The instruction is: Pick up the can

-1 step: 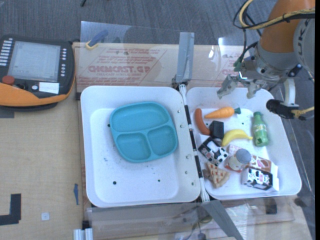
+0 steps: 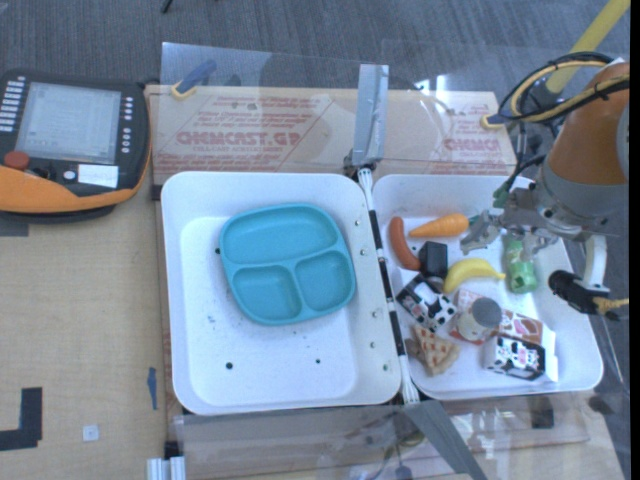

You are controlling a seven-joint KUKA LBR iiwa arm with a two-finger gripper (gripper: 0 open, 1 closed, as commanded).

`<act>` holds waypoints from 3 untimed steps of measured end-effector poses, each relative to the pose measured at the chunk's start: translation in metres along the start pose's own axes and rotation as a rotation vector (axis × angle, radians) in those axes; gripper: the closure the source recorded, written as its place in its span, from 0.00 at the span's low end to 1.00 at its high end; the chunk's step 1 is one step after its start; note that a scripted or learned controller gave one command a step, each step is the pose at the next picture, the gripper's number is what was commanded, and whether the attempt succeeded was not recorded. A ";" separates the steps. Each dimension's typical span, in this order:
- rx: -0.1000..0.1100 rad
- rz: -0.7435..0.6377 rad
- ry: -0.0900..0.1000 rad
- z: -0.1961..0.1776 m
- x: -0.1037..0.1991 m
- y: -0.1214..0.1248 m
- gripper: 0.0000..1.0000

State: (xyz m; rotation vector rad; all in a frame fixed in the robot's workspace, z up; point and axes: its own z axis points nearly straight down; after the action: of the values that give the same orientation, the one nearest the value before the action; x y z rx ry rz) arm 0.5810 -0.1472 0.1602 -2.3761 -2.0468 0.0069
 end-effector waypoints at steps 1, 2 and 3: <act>-0.022 0.196 0.007 0.068 -0.025 -0.058 0.00; -0.027 0.200 0.009 0.057 -0.025 -0.056 1.00; -0.003 0.076 -0.001 -0.063 -0.017 -0.022 1.00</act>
State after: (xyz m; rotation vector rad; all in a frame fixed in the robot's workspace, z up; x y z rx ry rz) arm 0.5575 -0.1609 0.2237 -2.4549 -1.9567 0.0043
